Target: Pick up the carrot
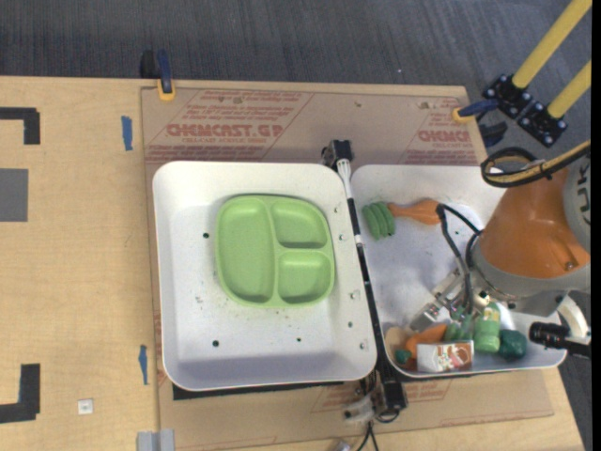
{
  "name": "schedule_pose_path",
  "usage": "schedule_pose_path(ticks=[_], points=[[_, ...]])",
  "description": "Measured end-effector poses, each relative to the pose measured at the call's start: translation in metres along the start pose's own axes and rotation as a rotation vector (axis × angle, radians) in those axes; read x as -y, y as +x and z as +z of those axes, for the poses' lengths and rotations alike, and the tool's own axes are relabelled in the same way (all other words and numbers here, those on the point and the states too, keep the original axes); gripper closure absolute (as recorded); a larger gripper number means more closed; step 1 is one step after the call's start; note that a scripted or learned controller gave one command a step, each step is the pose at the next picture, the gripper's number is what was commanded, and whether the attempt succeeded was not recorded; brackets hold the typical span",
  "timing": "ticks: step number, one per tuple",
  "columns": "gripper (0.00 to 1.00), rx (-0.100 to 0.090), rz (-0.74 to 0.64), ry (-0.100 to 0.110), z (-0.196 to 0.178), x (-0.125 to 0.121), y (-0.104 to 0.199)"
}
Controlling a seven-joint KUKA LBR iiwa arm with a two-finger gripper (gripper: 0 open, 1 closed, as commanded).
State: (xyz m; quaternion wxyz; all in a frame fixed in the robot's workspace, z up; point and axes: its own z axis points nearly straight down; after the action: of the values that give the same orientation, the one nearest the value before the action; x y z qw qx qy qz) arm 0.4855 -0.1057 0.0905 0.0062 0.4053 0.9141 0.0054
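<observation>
Pincer [449, 306] hangs low in the right bin [413, 252]; grip state impossible to tell; carrot [416, 211] lies well beyond it, toy clutter [460, 346] just beneath.

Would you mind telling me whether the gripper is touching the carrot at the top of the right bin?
Apart. In the camera view the carrot lies near the bin's far edge, with bare white floor between it and the gripper lower down.
</observation>
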Motion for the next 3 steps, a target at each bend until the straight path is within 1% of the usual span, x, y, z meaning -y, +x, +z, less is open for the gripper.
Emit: schedule_pose_path(ticks=[1,2,3], points=[[1.00,-0.001,-0.002,0.000,-0.012,0.000,0.000],[1.00,-0.002,-0.416,0.001,-0.002,0.006,-0.006],[0.00,0.018,-0.411,0.000,-0.002,0.007,-0.011]])
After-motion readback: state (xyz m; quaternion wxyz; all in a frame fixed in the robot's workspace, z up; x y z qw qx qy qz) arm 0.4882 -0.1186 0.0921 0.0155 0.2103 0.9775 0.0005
